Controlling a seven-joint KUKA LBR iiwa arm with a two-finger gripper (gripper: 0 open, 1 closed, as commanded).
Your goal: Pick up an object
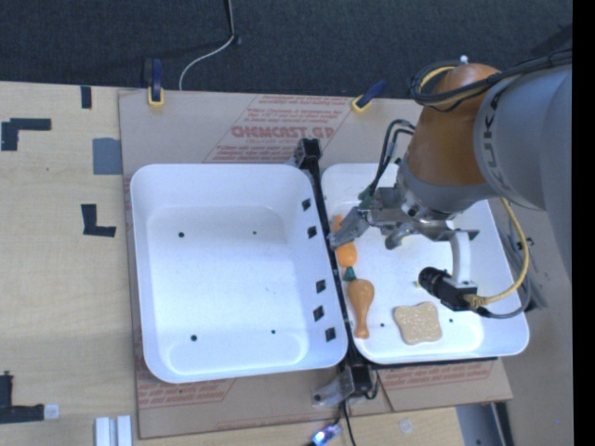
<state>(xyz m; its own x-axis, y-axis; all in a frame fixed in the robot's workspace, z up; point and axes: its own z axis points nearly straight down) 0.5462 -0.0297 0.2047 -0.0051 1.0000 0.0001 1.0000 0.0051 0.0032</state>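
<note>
Objects: drumstick (pixel 360 305), bread slice (pixel 417 322), orange piece (pixel 345 255) are seen in right bin (pixel 497 342) | gripper (pixel 361 219): positioned above orange piece, finger state cannot be told

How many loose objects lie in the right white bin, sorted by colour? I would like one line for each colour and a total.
Orange: 2, a small round orange piece and a long orange drumstick-shaped toy.
Tan: 1, a flat tan bread-slice toy.
Green: 1, a tiny dark green piece, too small to identify.
Total: 4, all in the right white bin, below the gripper.
</note>
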